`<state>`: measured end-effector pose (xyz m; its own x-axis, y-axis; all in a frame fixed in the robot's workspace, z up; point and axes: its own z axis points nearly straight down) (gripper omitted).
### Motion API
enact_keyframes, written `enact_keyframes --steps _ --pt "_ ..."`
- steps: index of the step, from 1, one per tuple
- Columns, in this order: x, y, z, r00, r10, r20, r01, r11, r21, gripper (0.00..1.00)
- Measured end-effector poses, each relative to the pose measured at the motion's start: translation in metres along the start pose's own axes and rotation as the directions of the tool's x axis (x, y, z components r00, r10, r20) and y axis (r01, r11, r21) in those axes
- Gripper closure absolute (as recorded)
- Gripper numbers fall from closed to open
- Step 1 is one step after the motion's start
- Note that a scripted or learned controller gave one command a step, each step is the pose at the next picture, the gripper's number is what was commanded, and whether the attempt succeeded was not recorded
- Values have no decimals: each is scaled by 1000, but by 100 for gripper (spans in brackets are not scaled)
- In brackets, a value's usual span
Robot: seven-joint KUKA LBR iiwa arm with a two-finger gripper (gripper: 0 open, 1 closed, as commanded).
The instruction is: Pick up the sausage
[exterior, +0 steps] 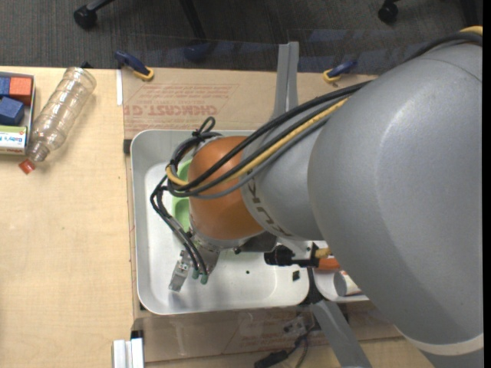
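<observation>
White bin (153,205), orange band (219,190), clear bottle (61,113).

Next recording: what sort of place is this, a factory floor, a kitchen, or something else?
Most likely a robotics lab or office workspace. A shallow white bin sits on a wooden bench, clamps hold a cardboard sheet, and office chair wheels stand on carpet behind.

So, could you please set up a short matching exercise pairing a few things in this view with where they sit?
Things:
1. plastic bottle
2. gripper
3. box of blocks
4. orange band

Places:
A. low inside the left bin
B. at the far left edge of the bench
C. lying on its side on the bench, left of the bins
D. on the arm, above the wrist

Pairs: 1-C, 2-A, 3-B, 4-D
</observation>
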<state>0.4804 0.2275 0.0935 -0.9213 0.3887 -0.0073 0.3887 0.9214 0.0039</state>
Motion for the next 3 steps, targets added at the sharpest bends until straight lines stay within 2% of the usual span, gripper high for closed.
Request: enact_keyframes --steps 3 --pt "0 0 0 1000 0 -1 0 1000 0 0"
